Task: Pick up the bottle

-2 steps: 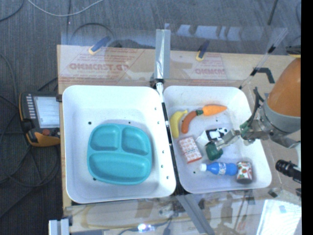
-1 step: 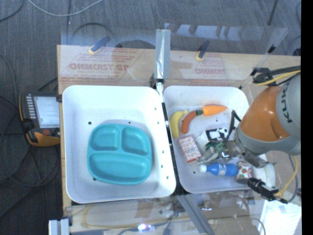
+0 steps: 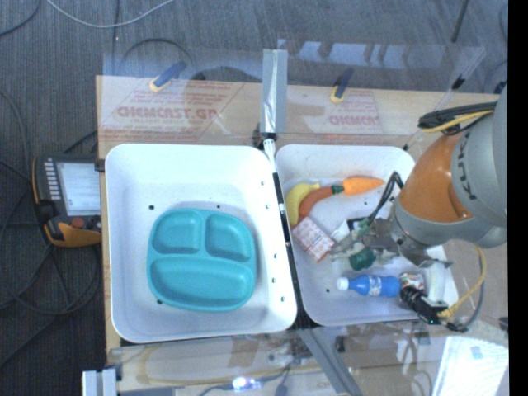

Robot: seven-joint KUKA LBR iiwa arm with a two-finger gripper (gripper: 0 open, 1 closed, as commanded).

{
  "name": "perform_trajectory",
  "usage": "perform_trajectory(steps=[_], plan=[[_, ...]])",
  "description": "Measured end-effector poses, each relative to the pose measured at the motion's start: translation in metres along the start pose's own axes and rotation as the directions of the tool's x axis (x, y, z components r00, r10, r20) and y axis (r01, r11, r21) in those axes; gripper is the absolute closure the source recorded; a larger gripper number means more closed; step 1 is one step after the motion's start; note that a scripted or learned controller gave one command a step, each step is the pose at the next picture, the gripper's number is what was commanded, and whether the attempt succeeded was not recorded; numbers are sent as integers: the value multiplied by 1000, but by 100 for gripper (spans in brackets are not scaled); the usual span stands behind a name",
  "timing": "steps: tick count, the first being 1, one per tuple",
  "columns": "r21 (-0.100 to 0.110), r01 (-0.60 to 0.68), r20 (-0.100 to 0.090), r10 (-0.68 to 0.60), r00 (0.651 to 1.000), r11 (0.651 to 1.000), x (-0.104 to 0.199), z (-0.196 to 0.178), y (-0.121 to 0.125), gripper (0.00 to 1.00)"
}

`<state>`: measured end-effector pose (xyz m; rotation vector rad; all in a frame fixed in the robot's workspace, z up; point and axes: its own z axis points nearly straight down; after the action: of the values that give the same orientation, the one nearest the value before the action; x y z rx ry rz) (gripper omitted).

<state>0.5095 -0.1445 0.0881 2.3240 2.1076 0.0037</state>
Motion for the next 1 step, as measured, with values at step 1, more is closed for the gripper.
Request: perform_trajectory(steps=[1], plan=[[-8, 182, 2, -182, 983, 983, -37, -1, -17, 0]])
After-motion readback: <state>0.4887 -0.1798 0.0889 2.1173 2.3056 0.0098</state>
